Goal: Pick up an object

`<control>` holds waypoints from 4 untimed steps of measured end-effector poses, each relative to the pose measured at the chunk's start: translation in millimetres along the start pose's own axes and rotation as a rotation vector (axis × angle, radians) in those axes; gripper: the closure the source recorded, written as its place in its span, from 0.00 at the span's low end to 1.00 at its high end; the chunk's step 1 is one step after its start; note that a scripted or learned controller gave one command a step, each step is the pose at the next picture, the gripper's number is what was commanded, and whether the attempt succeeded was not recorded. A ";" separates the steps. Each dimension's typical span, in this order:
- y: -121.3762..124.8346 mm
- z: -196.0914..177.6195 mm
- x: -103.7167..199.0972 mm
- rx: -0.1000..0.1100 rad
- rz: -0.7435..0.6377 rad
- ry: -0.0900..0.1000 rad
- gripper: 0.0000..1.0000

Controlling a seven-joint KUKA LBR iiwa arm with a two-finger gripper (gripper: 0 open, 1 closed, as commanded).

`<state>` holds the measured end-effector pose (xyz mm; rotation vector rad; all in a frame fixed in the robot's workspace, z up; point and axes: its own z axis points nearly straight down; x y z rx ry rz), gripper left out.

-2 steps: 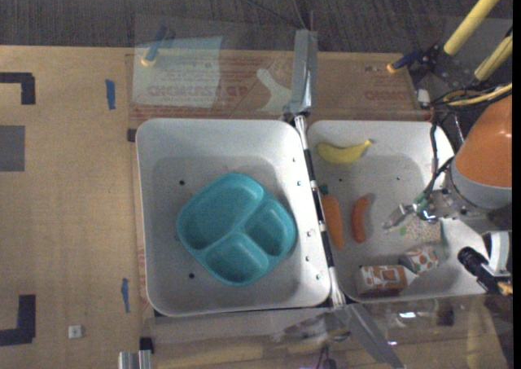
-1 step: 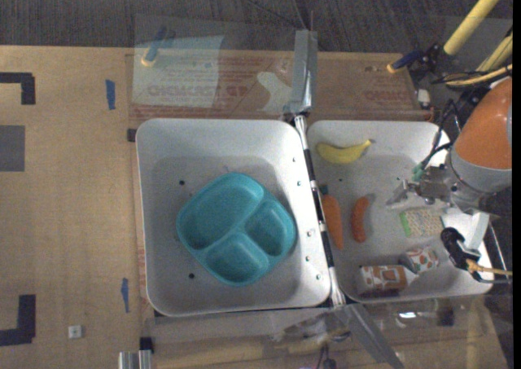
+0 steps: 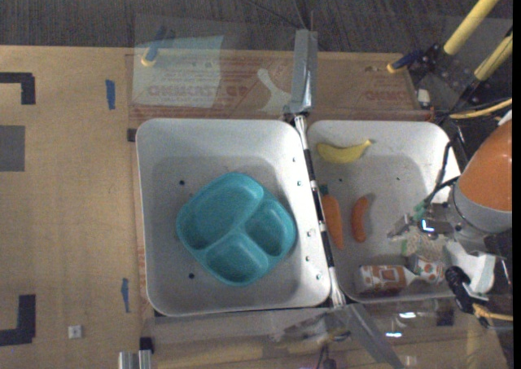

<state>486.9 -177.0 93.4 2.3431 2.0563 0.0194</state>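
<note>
Gripper (image 3: pixel 417 230) sits low over the right bin (image 3: pixel 423 141), near its right wall; finger state can't be read, and nothing visibly held. Small carton (image 3: pixel 383 277) lies on its side just below-left of it. Sausage (image 3: pixel 359 219) and carrot (image 3: pixel 332 221) further left, banana (image 3: pixel 343 151) at the far end. Teal divided plate (image 3: pixel 236 228) alone in left bin (image 3: pixel 163 196).

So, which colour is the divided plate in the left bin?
Teal, seen in the camera view: the divided plate lies in the left bin.
</note>
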 end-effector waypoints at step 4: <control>110.8 -116.6 62.3 0.024 -0.141 0.008 1.00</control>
